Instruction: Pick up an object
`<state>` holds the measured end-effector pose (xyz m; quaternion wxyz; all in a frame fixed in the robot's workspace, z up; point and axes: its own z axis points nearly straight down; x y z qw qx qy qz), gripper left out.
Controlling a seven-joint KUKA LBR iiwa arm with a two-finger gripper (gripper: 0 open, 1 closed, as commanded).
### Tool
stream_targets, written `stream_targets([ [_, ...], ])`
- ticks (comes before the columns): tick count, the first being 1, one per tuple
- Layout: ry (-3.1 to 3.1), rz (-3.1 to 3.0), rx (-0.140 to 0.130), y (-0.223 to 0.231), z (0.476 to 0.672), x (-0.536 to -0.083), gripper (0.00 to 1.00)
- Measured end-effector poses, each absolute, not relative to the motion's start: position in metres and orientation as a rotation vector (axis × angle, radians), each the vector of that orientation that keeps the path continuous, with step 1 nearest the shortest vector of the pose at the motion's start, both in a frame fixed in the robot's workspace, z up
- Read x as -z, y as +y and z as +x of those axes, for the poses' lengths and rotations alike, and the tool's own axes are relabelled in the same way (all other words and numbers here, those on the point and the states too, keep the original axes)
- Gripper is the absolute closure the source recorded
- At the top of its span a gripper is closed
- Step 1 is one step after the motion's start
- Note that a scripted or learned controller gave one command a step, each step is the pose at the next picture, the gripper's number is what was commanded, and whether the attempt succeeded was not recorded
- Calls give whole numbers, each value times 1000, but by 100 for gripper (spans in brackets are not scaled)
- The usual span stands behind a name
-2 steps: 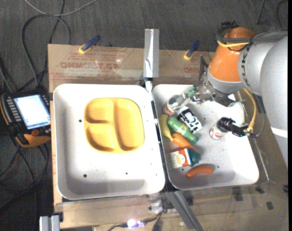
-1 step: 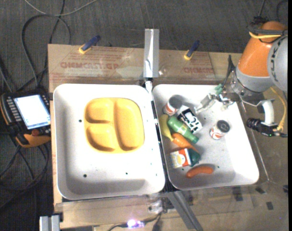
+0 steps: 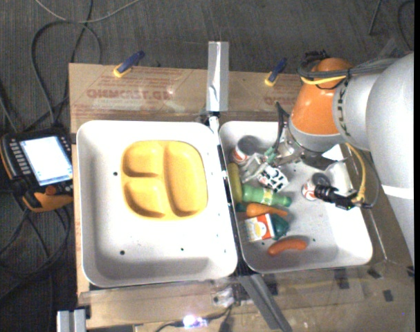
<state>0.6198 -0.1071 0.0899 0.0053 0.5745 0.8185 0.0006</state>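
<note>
Camera view: two shallow white bins are seen from above on a cardboard-covered bench. The left bin (image 3: pixel 99 254) occupies the centre-left of the frame and contains a yellow divided tray (image 3: pixel 165 178), lying flat in its upper middle part.

The right bin (image 3: pixel 341 244) sits at centre-right and contains a cluster of small items along its left side. A green bottle (image 3: pixel 266 197) is laid on its side near the middle of the cluster. An orange carrot-shaped piece (image 3: pixel 268 211) lies just below it, a small red-and-white carton (image 3: pixel 260 228) is placed beneath that, and a reddish sausage-shaped item (image 3: pixel 288 246) rests nearest the lower edge. A black-and-white spotted object (image 3: pixel 272 179) is positioned just above the green bottle. A yellow-green elongated item (image 3: pixel 234 180) lies along the bin's left wall.

The arm enters from the right of the frame, with its orange band at upper right. The gripper (image 3: pixel 265 163) is lowered into the upper part of the cluster, just beside the spotted object. Whether the pincer is released or clenched cannot be told from this angle.

A handheld pendant with a lit screen (image 3: pixel 43 159) is located at the left edge of the frame.
</note>
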Motion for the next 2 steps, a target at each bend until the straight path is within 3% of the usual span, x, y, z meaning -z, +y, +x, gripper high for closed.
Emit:
stream_targets([
  [1, 2559, 1796, -8, -107, 621, -100, 100],
  [2, 2553, 1829, 2, -67, 663, -184, 100],
])
